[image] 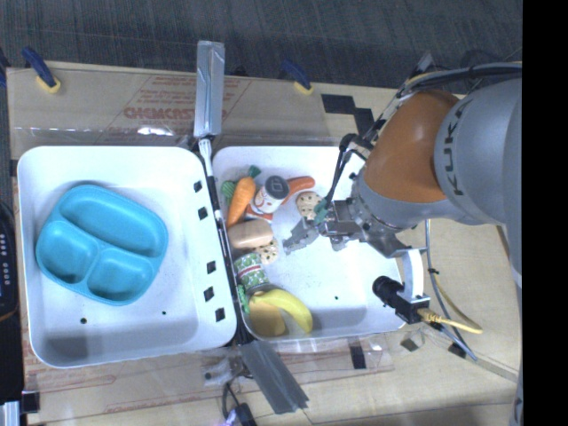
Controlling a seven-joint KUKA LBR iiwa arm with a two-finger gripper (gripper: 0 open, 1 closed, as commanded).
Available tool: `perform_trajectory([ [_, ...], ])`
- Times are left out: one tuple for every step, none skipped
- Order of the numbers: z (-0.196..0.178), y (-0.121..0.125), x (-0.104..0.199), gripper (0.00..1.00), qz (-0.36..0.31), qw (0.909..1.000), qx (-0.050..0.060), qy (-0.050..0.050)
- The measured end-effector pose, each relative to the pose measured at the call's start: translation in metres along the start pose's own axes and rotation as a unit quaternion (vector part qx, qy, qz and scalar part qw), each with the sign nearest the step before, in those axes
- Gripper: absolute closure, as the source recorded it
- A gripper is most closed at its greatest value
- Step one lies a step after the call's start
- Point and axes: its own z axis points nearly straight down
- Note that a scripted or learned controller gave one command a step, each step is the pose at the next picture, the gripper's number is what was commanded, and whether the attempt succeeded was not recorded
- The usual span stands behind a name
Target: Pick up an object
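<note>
My gripper (300, 235) hangs over the middle of the right bin (355, 304), its fingers spread open with nothing between them. Just left of the fingertips lie a tan bread roll (249, 233) and a small spotted cookie-like piece (266, 255). An orange carrot (240, 199) leans along the bin's left wall. A small snowman-like toy (265, 197), an orange sausage shape (301, 184) and a spotted cookie (307, 204) sit near the back. A yellow banana (280, 311) lies at the front left, with a green packet (250, 275) behind it.
The left bin (53, 331) holds a blue divided plate (100, 242). A metal divider (209, 96) stands between the bins at the back. The grey arm with its orange band (408, 158) covers the right bin's right side.
</note>
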Motion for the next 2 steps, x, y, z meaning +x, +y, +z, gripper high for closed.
perform_trajectory([
  [0.099, -0.03, -0.005, 0.0, 0.052, 0.9986, -0.001, -0.003],
  [0.103, -0.024, 0.007, 0.0, -0.043, 0.9989, -0.014, -0.013],
])
